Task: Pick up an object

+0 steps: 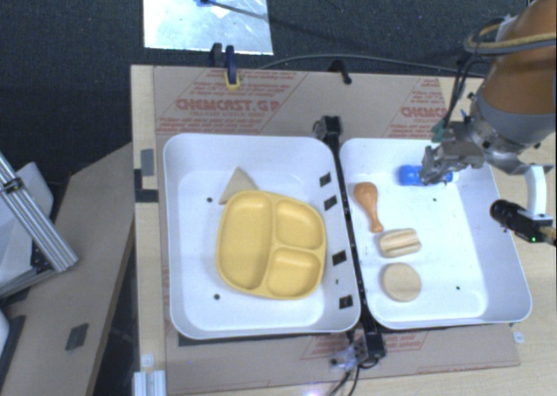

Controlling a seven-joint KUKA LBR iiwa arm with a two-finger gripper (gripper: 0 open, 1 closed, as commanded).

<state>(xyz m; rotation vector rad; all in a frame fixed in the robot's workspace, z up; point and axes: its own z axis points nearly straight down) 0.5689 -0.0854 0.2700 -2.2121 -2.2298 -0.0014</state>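
Observation:
A small blue object (408, 176) lies at the back of the right bin (500, 294). My gripper (436, 169) is low over its right end, and a bit of blue shows on the gripper's far side as well. I cannot make out whether the object is gripped. Further forward in the same bin lie a wooden drumstick-shaped piece (369, 204), a tan bread roll (399, 242) and a round tan disc (401, 281).
The left bin (187, 211) holds a yellow divided plate (270, 244) with a tan wedge (237, 183) behind it. A black divider (345, 238) runs between the bins. The arm reaches in from the upper right.

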